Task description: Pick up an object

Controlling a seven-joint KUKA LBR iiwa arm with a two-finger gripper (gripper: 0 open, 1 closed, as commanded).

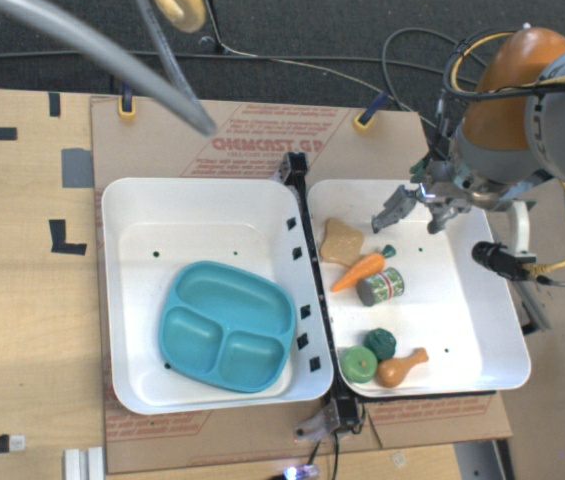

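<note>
Two white bins on a cardboard-topped table [262, 133].
Open, empty tool [410, 216] hovers over right bin [482, 308], above carrot [360, 270] and bread slice [341, 241].

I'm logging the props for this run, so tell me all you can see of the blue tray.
The blue tray is a turquoise divided plate, plastic by its look, with rounded corners and three compartments: one large, two smaller. It lies flat and slightly turned on the floor of the left bin, toward the near side. All three compartments look bare, and no other object touches it.

Blue divided tray [227, 326] in left white bin [132, 200]; cardboard sheet [262, 138] beneath bins.
</note>
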